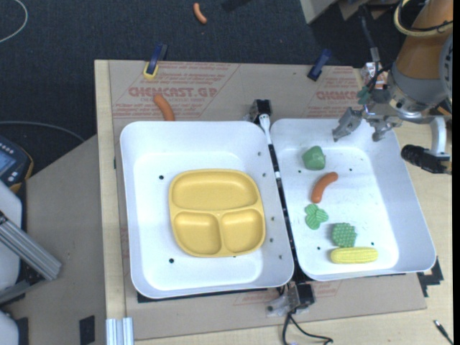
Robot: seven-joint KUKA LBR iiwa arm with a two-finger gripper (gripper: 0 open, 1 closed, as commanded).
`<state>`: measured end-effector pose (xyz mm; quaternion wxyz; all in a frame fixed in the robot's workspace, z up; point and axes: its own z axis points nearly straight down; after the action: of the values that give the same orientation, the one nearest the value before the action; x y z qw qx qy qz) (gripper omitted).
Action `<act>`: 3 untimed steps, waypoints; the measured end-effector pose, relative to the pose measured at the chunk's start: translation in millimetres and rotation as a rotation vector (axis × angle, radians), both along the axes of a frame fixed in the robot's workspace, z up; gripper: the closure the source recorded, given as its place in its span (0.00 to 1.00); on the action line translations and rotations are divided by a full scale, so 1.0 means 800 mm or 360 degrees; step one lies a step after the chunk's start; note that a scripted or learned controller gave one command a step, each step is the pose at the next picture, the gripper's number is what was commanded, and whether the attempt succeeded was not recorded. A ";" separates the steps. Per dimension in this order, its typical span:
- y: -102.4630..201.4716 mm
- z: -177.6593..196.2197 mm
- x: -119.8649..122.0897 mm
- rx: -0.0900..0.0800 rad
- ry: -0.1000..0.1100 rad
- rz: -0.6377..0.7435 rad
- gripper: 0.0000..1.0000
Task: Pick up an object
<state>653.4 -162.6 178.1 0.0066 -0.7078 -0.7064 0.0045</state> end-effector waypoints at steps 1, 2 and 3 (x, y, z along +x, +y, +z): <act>0.000 0.013 0.004 -0.0004 -0.0025 0.0004 0.00; 0.011 -0.060 -0.002 -0.0002 -0.0016 0.0005 0.00; 0.012 -0.121 -0.003 -0.0002 -0.0014 0.0006 0.00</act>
<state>650.9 -153.0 81.5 0.0029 -0.7064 -0.7078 0.0019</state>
